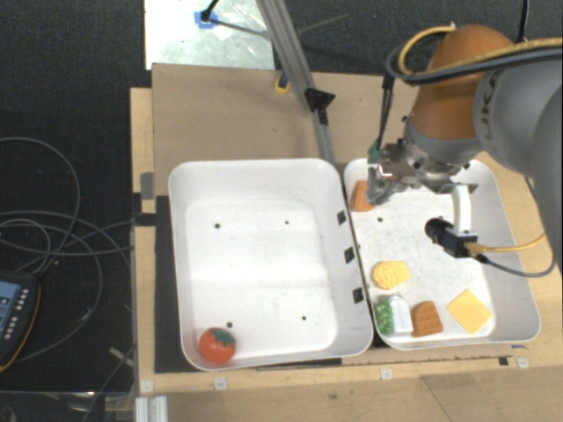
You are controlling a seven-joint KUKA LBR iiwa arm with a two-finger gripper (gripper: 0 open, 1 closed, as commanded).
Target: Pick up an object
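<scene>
Over the right bin [519,323], the arm's gripper [380,185] hangs at the far-left corner, just beside an orange piece [361,197], seemingly lined up for a grab; nothing visibly sits in it, and whether it is released or clenched cannot be told. Other items cluster near; a tomato [216,345] sits in the left bin [264,170].

Two white bins, left bin [255,192] and right bin [515,262], sit side by side on a brown bench [229,112]. Black cables [53,227] trail over dark carpet at left, near a handheld pendant [16,310]. A tripod leg [286,38] crosses the top.
</scene>
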